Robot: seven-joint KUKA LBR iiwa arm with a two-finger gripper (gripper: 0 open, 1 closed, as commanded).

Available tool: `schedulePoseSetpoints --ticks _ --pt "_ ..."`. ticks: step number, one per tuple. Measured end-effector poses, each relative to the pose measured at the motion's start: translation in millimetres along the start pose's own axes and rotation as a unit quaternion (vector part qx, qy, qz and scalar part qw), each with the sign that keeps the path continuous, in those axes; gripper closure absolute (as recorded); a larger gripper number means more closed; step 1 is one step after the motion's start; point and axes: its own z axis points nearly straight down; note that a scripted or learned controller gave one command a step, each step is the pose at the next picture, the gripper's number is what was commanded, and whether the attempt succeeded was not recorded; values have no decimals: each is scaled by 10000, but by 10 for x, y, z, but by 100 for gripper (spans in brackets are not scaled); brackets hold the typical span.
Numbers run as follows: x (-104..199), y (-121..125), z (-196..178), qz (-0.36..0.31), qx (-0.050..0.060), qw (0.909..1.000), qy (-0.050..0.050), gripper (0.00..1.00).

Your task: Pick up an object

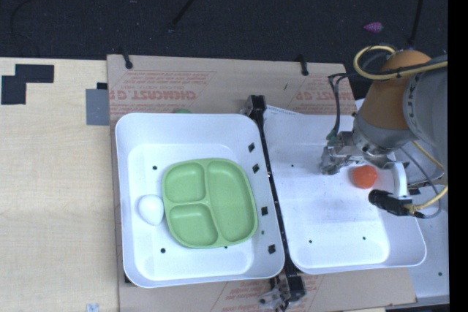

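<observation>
A: Logging from the overhead view. Two white bins are sitting side by side on a brown cardboard sheet (219, 88). The left bin (139, 135) is holding a green divided plate (210, 201) with three compartments, lying flat near the middle of the floor.

B: Anything beside it?

A: A small white egg-shaped object (151, 210) is resting just off the plate's left edge, touching it or very nearly so; I cannot tell which.

B: And the right bin (329, 245)?

A: An orange ball (363, 176) is lying on its floor toward the upper right part, close to the right wall.

B: Where is the arm sitting?

A: The arm (395, 102) is reaching in from the right, its orange band showing above the wrist, bending down over the right bin's upper right area. The gripper (335, 161) is hanging low, just left of the orange ball.

B: Is it holding the ball?

A: No. The ball is lying beside the gripper, not between the fingers. Whether the fingers are spread or closed, I cannot tell; the metal parts are blurring together at this angle.

B: Other gear?

A: A black fitting with yellow cabling (398, 202) is hanging off the arm just below and right of the ball.
</observation>
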Motion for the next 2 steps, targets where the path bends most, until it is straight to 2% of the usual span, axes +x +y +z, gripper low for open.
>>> schedulePoseSetpoints --ticks 1,2 --pt "-2 -38 -627 2 -34 10000 -7 100" --pt "-73 -31 -1074 9 -35 10000 -10 100"
